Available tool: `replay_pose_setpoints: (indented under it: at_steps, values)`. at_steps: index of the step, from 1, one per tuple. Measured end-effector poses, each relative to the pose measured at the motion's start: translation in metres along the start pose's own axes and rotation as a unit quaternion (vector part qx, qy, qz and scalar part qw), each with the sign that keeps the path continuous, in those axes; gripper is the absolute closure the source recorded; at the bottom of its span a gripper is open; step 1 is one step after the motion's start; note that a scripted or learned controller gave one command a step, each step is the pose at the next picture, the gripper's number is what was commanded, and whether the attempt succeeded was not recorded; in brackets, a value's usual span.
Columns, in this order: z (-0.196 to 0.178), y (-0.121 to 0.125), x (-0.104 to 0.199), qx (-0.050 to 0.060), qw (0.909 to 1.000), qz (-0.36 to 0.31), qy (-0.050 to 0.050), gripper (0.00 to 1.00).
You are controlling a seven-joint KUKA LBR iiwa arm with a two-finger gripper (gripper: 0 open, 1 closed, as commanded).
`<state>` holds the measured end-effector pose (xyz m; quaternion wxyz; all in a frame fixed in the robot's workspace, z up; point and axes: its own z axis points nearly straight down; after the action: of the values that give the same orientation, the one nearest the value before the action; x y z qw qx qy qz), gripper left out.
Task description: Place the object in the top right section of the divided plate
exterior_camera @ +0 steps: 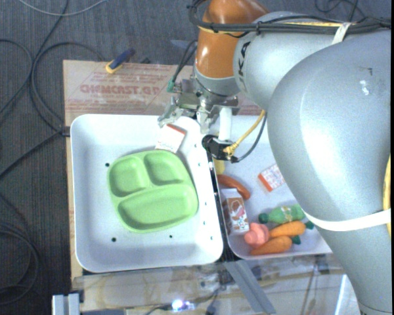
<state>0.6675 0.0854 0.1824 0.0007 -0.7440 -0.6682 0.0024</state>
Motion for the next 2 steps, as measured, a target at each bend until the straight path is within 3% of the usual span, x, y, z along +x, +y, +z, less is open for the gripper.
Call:
replay_pose_setpoints:
  at_steps: [1,2]
  values:
    - [0.086,-0.048,0.023,-0.001,0.9997,0.023,0.003,0.00]
    - [0.091,-0.049,0.049,-0.008,0.9996,0.028,0.000,0.00]
